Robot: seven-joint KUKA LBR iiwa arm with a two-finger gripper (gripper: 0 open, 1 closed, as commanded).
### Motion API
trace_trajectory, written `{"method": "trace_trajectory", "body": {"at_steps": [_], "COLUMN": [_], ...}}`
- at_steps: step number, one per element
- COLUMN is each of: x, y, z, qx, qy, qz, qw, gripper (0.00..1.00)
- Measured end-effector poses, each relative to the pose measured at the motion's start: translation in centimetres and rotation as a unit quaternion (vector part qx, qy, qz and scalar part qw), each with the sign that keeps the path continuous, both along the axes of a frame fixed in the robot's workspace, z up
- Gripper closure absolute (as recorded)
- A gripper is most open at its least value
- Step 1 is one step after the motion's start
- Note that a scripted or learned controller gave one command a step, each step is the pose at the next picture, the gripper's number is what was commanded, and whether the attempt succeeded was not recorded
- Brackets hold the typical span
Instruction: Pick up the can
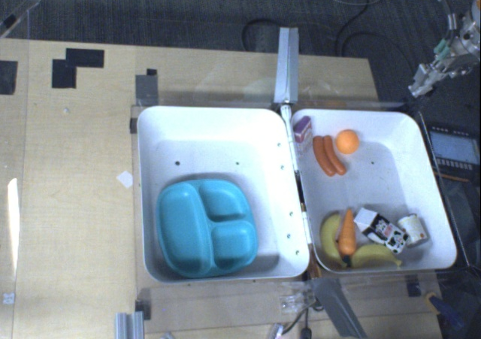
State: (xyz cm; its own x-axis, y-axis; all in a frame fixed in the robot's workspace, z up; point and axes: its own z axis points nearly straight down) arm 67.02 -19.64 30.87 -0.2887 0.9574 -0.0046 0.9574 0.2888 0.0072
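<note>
We are hovering our gripper [430, 78] outside the right bin's [391, 116] far right corner, jaw state impossible to tell, before any approach, so next we need to descend toward the purple can [302, 130] in that bin's far left corner.

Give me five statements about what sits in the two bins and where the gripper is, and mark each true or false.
1. The blue tray lies in the left bin. True.
2. The orange sits in the left bin. False: it is in the right bin, beside the sausages.
3. The carrot lies over the bananas. True.
4. The gripper is down among the bananas. False: it is outside the bins, past the right bin's far right corner.
5. The purple can is in the right bin's far left corner, near the divider. True.
</note>
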Motion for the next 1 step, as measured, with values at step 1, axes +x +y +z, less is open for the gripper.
{"method": "trace_trajectory", "body": {"at_steps": [1], "x": [0.03], "y": [-0.84], "z": [1.17], "qx": [-0.002], "qy": [-0.001], "qz": [0.226], "qw": [0.9742], "gripper": [1.0]}}
